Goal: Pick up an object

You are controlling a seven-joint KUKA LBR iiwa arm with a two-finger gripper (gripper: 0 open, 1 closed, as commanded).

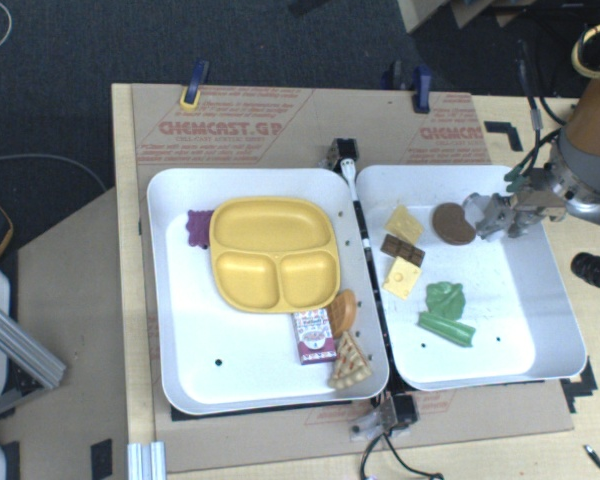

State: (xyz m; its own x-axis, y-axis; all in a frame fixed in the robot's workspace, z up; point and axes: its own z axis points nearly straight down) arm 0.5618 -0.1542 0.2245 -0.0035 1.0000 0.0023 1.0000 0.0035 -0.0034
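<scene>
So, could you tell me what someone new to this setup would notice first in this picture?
The big yellow divided tray draws the eye first, sitting in the left bin with a purple piece at its left edge and a small red carton just below it. Next comes the pincer reaching in from the right, low over the right bin beside a brown disc, with a green toy nearer the front.

tool over right bin, just beside brown disc | left bin: yellow tray
</scene>
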